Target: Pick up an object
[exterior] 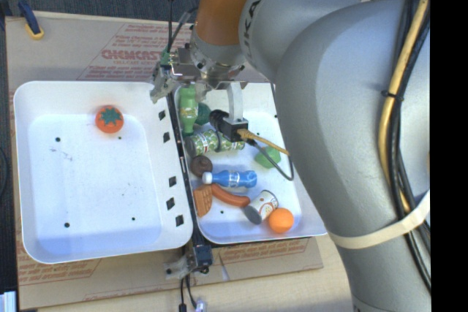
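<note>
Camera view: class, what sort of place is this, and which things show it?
Probably a robotics lab test bench: a grey industrial arm reaches over two white bins, the right one heaped with toy food and bottles, set on cardboard.

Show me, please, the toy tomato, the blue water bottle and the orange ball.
toy tomato [110, 119]: camera view, middle of its red top, in the left bin.
blue water bottle [235, 178]: camera view, its blue label, in the right bin.
orange ball [281, 220]: camera view, its centre, near the right bin's front corner.

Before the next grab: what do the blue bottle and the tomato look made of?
The blue bottle looks like clear, glossy plastic: you can see through its blue body, and it has a white cap. The tomato, in the left bin, looks like matte moulded plastic or rubber, in flat orange-red with a green top; probably a toy.
</note>
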You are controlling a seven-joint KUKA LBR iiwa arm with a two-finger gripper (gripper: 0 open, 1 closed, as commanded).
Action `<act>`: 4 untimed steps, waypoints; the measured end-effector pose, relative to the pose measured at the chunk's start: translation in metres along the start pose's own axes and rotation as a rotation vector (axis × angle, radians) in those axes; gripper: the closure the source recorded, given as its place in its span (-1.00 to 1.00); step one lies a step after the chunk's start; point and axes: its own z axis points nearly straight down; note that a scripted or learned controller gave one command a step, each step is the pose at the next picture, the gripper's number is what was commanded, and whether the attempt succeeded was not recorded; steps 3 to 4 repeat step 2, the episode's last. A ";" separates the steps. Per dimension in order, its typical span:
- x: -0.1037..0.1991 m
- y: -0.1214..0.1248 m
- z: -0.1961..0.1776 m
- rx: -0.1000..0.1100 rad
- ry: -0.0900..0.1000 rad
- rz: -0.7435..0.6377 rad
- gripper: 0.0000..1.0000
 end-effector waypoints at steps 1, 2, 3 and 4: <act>0.000 -0.028 0.001 -0.001 0.000 0.001 -1.00; 0.004 -0.020 0.000 -0.003 0.000 -0.001 -1.00; 0.004 -0.020 0.000 -0.003 0.000 -0.001 -1.00; 0.004 -0.020 0.000 -0.003 0.000 -0.001 -1.00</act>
